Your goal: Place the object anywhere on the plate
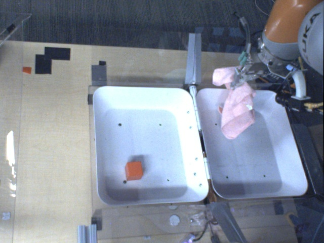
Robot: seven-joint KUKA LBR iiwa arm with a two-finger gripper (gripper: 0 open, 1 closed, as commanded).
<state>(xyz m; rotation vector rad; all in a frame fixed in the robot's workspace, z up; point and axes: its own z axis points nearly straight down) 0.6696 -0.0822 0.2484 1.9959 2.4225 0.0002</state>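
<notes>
Well to the left of the right bin, an orange cube lies in the near part of the left bin, apart from its walls. Over the far left part of the right bin hangs the task's thing, a pink cloth. Its top is bunched at the gripper and the rest drapes down in a loose fold above that bin's floor. The jaws look closed on the gathered top of the cloth, just beyond the right bin's far rim. I judge the cloth light, soft and limp. It will sag, swing and trail with any move, and it cannot break. A pinch on a thick bunched fold, as here, should grip better than one on a thin edge, which could slip out. A tiny orange speck shows at the cloth's left edge; what it is I cannot tell. The grey and orange arm stands past the right bin's far right corner.
</notes>
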